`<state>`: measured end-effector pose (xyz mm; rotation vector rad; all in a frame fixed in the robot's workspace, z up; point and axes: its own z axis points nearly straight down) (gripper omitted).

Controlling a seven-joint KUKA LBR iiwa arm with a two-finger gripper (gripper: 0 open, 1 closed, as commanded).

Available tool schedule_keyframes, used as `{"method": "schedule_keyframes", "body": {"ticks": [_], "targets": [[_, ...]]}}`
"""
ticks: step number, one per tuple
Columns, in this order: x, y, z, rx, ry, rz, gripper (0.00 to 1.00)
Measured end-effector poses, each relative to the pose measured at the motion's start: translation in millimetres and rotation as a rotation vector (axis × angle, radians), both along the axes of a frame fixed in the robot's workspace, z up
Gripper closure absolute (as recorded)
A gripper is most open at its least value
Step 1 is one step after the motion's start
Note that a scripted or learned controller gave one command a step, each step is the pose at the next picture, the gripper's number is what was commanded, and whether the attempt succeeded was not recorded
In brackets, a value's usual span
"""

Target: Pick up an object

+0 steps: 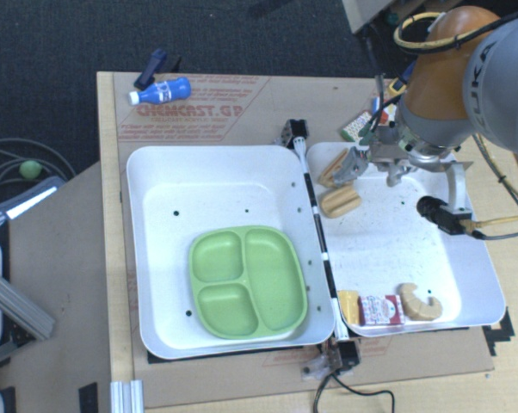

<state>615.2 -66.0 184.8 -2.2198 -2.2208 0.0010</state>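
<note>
Red block lettering printed across the far edge of the cardboard sheet under the bins, partly legible as something like "GEMCAST", with smaller lines beneath too blurred to read. Letters "KU" on the grey arm at the right, cut off by the frame edge. Red-and-white packet near the right bin's front edge printed, unreadable.

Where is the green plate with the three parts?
The green divided plate lies flat in the left bin, toward its front right corner, close to the wall shared with the right bin.
</note>
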Motion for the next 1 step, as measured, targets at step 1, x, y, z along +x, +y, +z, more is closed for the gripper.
{"method": "schedule_keyframes", "body": {"ticks": [1], "targets": [[28.3,-31.5,-100.9,-0.001,0.000,-0.001,0.00]]}}
